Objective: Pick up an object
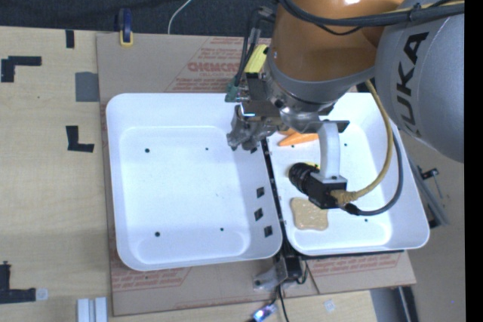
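My gripper (pixel 244 133) hangs low over the right edge of the left white bin (pixel 132 162), close to the divider between the two bins. In the right white bin (pixel 392 226) an orange, carrot-like object (pixel 299 138) lies just right of the gripper, partly hidden under the wrist. A flat tan piece (pixel 309 216) lies near that bin's front. The arm's big orange band and grey body cover much of the right bin's back half. I see nothing between the gripper and either object.
A black cylinder with a yellow cable (pixel 315 185) hangs from the wrist over the right bin. Both bins rest on a cardboard sheet (pixel 151 64). A blue clamp (pixel 124 17) sits at the cardboard's back left corner.
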Robot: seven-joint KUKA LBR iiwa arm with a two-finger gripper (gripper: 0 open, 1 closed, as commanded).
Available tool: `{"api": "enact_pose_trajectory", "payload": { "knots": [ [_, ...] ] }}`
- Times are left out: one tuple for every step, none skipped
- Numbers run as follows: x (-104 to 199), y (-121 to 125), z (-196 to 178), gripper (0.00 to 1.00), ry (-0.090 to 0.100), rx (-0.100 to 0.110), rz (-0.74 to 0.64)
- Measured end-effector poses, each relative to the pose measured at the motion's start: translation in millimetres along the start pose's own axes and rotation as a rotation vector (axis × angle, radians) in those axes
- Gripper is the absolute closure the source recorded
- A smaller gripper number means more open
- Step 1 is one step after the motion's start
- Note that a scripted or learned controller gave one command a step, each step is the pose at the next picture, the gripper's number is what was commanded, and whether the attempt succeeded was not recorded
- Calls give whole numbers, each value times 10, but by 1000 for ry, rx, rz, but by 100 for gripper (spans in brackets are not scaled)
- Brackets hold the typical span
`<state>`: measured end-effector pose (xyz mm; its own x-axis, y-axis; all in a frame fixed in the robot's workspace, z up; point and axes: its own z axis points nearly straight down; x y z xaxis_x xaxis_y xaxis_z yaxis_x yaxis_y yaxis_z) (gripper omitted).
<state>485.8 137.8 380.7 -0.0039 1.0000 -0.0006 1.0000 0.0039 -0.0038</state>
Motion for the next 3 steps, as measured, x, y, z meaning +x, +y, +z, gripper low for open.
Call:
{"api": "enact_pose_trajectory", "payload": {
  "knots": [
    [-610,-24,127,100,-1,-1,6],
    [-687,710,358,100,-2,-4,4],
    [-410,351,566,100,0,2,0]
  ]
}}
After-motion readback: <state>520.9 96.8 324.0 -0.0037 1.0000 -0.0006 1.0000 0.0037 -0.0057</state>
